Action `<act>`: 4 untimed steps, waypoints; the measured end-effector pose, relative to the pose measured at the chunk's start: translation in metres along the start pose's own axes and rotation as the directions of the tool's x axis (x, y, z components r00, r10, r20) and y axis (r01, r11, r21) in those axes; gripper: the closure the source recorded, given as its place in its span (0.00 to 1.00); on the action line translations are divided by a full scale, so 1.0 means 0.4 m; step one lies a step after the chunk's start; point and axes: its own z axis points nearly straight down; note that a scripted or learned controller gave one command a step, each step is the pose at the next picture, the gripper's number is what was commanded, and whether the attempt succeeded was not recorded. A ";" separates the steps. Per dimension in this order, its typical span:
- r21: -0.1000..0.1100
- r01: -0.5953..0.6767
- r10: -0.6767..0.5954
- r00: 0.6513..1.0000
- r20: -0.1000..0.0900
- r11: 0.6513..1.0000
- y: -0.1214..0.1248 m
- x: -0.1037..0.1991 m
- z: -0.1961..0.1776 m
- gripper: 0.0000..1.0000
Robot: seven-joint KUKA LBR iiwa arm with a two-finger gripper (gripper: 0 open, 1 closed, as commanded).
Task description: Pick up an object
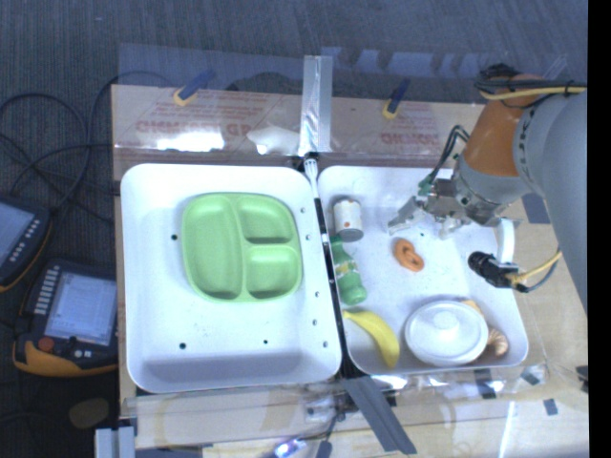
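The right bin (382,184) holds several objects. A small orange piece (410,254) lies near its middle. Against the left wall are a white and silver can (347,218) lying on its side, a green bottle (347,277) and a banana (376,335). A white bowl (444,331) sits at the front right with a brown object (495,342) beside it. My gripper (422,223) hangs over the back of this bin, just above and behind the orange piece, open, with nothing between its fingers.
The left bin (153,332) carries a green divided plate (242,246). A black cable connector (485,267) hangs from the arm over the right bin's right side. A tablet (74,311) and cables lie on the floor to the left.
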 end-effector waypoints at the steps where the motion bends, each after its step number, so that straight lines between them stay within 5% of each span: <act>1: 0.005 -0.111 0.111 0.994 -0.003 0.994 0.006 -0.014 0.027 0.00; 2: 0.004 -0.126 0.126 0.992 0.002 0.992 0.092 0.034 0.029 0.00; 3: 0.003 -0.290 0.290 0.957 0.000 0.957 -0.019 0.050 0.026 0.00; 4: 0.001 -0.494 0.494 0.869 -0.002 0.869 -0.115 0.001 0.024 0.00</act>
